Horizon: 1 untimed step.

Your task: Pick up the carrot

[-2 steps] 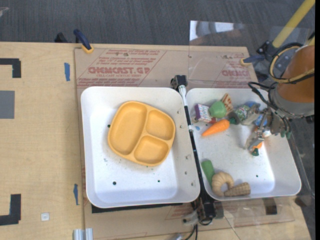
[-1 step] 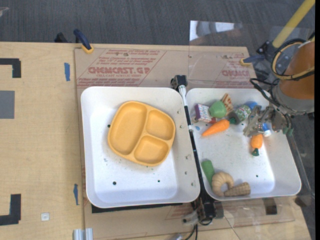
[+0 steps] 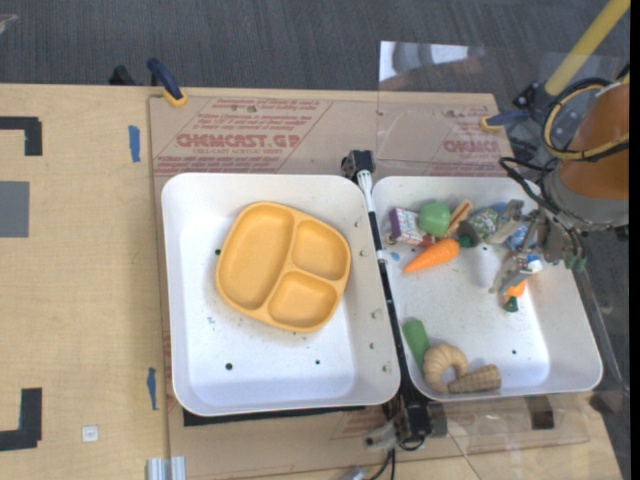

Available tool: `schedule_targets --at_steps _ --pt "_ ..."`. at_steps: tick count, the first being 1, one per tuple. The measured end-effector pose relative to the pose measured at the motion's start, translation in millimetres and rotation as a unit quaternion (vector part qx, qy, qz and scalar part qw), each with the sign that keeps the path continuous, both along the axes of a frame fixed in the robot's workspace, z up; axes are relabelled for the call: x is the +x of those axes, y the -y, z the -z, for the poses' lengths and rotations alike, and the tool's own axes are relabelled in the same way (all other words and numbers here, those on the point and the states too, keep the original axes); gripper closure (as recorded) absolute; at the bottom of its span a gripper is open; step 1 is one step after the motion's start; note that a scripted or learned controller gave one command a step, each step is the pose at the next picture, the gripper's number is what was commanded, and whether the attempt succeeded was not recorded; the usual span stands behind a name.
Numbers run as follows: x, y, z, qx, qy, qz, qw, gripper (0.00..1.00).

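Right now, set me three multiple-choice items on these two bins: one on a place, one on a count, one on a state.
1. Where does the carrot lie?
A. In the yellow plate
B. In the right bin, upper left part
C. On the cardboard outside the bins

2. How many compartments has the yellow plate?
A. Two
B. Three
C. Five

3. What is the state of the carrot?
A. Lying flat on the bin floor, apart from the gripper
B. Lifted clear above the bin
C. Resting in the left bin

Key: 1 B, the orange carrot sits in the right bin near the green ball. 2 B, two ridges split the plate into three wells. 3 A, it lies on the floor while the gripper hangs further right.
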<state>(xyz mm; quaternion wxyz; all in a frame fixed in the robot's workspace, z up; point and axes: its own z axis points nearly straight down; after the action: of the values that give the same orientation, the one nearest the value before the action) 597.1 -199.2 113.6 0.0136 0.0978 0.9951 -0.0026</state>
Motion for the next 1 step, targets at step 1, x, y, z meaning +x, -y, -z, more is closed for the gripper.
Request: schedule_targets --at_steps 1 --pt "-1.0 5.7 25.0 0.0026 -0.008 -0.001 1.0000 0.00"
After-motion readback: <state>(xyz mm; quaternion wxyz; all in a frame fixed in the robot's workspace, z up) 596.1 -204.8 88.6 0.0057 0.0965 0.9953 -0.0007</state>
